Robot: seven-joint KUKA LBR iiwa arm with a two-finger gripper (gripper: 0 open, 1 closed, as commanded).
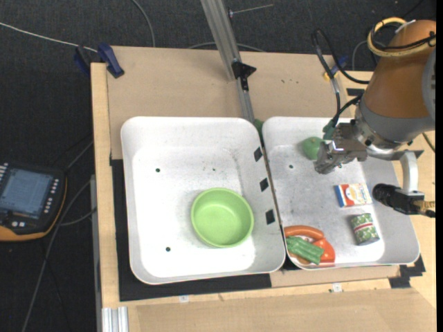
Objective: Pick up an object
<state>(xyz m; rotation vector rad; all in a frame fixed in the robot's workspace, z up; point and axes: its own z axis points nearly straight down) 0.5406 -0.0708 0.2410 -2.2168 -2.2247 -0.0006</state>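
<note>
Orange dish (309, 246) nearest — carton (351, 194) label unreadable — tool (328, 162) above.

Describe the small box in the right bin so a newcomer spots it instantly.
Look in the right bin, on its arm-side half. The small box lies flat there, above the green patterned can; it alone is rectangular, with blue, white and orange print.

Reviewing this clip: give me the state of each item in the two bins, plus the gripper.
Green bowl: upright, alone in left bin.
Green ball: right bin, beside gripper.
Small carton: lying flat.
Green can: on its side.
Orange dish: holds green vegetables.
Gripper: low over right bin.
</note>
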